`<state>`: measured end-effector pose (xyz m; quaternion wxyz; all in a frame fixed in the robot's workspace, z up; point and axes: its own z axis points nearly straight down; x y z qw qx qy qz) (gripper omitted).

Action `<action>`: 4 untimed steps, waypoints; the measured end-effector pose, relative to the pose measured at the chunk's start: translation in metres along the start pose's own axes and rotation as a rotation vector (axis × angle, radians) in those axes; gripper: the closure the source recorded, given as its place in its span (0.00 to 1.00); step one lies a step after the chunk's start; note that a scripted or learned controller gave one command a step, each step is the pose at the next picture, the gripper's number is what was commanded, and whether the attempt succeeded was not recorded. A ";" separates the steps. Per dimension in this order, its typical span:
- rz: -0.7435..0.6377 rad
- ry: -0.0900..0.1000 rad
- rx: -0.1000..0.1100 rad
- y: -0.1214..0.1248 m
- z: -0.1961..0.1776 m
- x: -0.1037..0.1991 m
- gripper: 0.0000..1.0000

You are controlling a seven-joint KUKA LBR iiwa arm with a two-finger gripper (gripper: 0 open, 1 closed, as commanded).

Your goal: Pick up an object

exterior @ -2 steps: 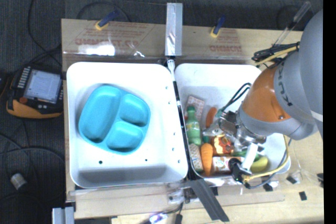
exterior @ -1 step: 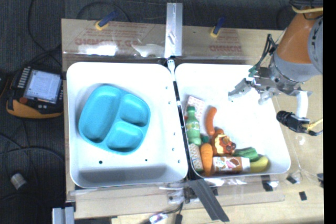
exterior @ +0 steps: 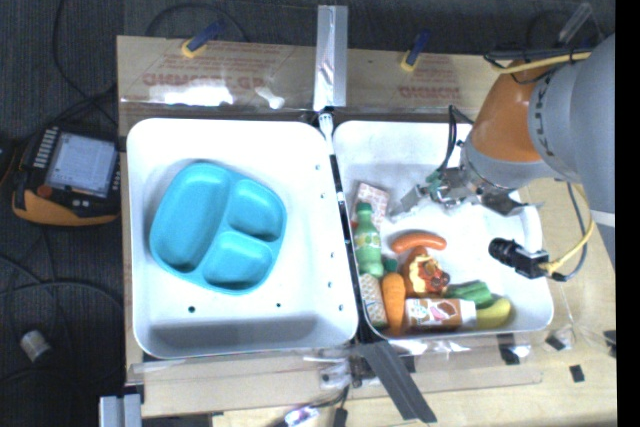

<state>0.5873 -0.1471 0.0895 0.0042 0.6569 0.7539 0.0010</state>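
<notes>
Grey arm: reaches from the right over the right bin (exterior: 540, 215).
Pincer (exterior: 415, 197): low above the bin's bare floor, fingers parted, nothing between them.
Toy food: heaped along the bin's left wall and near edge.
Sausage (exterior: 417, 241): nearest piece, just below the pincer toward the near edge, long axis left-right.
Left bin (exterior: 140, 215): holds a blue tray (exterior: 217, 225).

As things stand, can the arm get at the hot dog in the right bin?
Probably yes. The hot dog lies on top near the middle of the right bin, with nothing over it. The pincer hangs just above and beside it, and bare bin floor lies between them.
</notes>
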 end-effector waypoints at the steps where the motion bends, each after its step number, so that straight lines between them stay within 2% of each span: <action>1: -0.005 0.005 0.010 -0.059 -0.059 0.052 0.00; 2: 0.064 -0.005 -0.004 -0.065 -0.002 0.046 0.00; 3: 0.062 -0.001 -0.010 -0.062 -0.013 0.048 1.00; 4: -0.004 0.002 0.008 -0.039 -0.175 0.115 1.00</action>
